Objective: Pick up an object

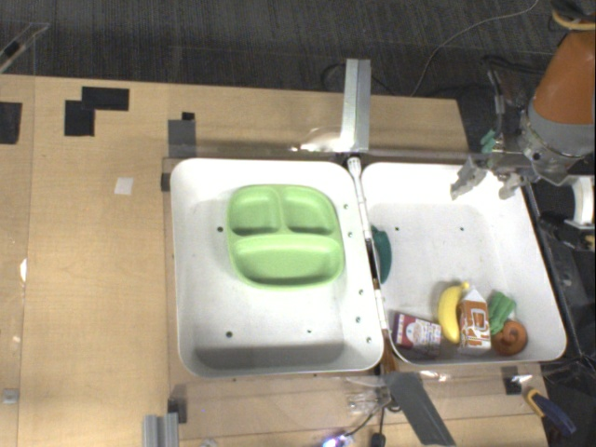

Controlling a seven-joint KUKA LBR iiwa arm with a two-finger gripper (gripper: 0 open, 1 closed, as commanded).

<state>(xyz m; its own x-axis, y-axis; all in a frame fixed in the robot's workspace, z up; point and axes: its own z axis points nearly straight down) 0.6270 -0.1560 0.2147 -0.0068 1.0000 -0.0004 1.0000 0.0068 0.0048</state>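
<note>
End effector above right bin's far edge | fingers apart | nothing held

- Yellow banana, near the right bin's front edge, standing nearly end-on, curved.
- White and orange carton, touching the banana's right side.
- Dark packet, just left of the banana, lying flat.
- Round reddish-brown fruit in the front right corner, with a green item just behind.

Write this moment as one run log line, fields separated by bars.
tool open, above right bin far edge | holding nothing | banana, carton in near corner | green tray in left bin
</note>
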